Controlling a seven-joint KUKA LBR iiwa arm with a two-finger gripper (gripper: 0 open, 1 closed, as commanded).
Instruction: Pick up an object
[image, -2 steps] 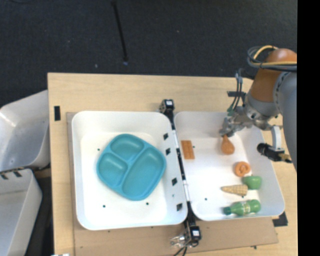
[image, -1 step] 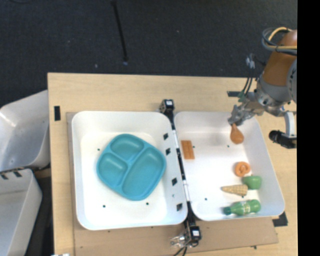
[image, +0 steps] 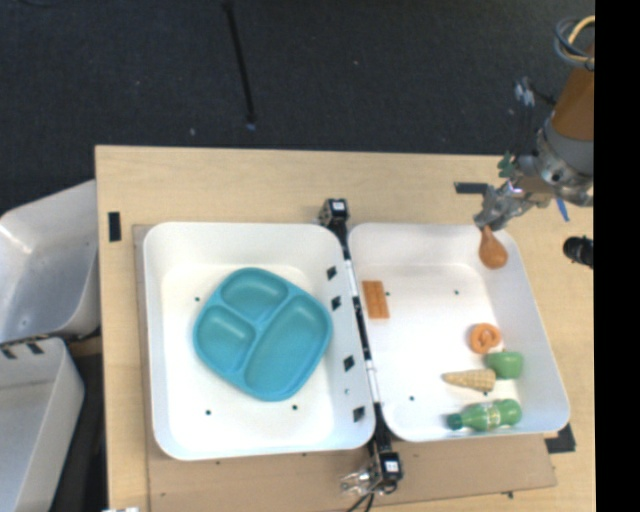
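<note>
The pincer (image: 492, 222) hangs over the right bin's (image: 420, 250) far corner, clamped on a brown pear-shaped toy (image: 491, 249).

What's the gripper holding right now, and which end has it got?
The gripper hangs a small orange-brown pear-shaped object over the right bin's far corner, apparently gripped at its narrow top. The finger contact is too small to confirm.

camera view: fixed overhead | slanted down | both bins (image: 150, 300) framed | arm (image: 570, 110) from right
</note>
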